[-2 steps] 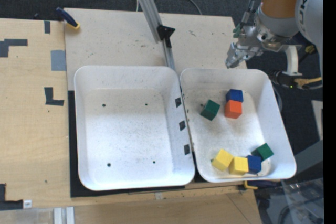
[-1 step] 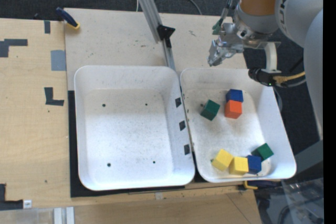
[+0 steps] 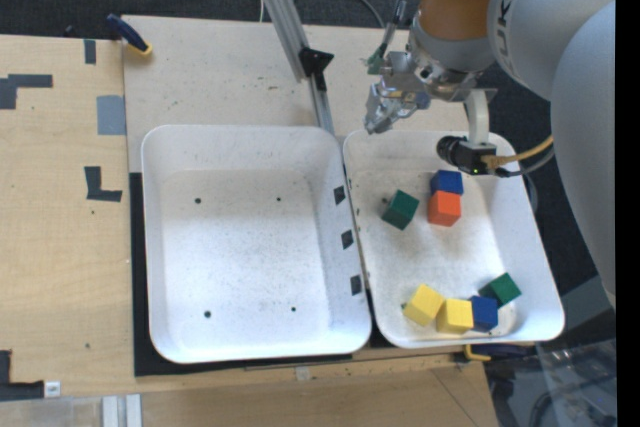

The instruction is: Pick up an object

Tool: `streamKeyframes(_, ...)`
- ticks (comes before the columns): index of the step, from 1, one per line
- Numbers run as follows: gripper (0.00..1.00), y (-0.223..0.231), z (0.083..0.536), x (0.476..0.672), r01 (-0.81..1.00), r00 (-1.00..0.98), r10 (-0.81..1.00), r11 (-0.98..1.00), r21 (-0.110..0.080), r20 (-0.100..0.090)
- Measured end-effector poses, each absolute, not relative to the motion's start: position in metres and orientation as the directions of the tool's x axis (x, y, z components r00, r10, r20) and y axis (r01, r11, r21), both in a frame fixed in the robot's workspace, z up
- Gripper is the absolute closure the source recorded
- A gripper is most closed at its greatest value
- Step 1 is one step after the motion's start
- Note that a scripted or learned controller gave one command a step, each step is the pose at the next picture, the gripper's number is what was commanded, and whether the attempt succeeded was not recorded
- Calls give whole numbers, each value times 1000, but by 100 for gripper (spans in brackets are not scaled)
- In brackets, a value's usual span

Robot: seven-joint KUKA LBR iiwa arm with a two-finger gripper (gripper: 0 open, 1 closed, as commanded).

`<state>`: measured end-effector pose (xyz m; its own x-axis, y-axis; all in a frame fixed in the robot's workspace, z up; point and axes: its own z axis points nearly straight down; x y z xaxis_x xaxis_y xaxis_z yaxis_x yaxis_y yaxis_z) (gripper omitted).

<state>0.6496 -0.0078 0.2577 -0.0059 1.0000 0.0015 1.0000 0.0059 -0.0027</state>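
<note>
**Small blocks in the right bin, claw above the far rim**

We saw the claw (image 3: pixel 385 118) hanging over the far edge of the right bin (image 3: pixel 520 215), with nothing between its fingers; whether those fingers were spread or pressed together we could not tell from this angle. The things to pick lay in that bin: a green block (image 3: pixel 400 210) alone near the middle, an orange block (image 3: pixel 444 207) touching a blue block (image 3: pixel 448 183) just beyond it, and by the near rim a cluster of two yellow blocks (image 3: pixel 440 308), another blue block (image 3: pixel 484 313) and a second green one (image 3: pixel 502 289). The left bin (image 3: pixel 160 215) sat beside it on the surface (image 3: pixel 60 245).

We judged the blocks light, rigid and unlikely to crush, with flat faces that suit a pinch. The lone green block looked the easiest target: it stood apart from its neighbours, so we would take it across two opposite side faces. It lay turned on the floor, so the claw would need to match its angle.
</note>
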Motion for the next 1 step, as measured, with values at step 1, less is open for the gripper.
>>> streamKeyframes(1,100,38,255,650,1000,-6,1000,6,-2,1)
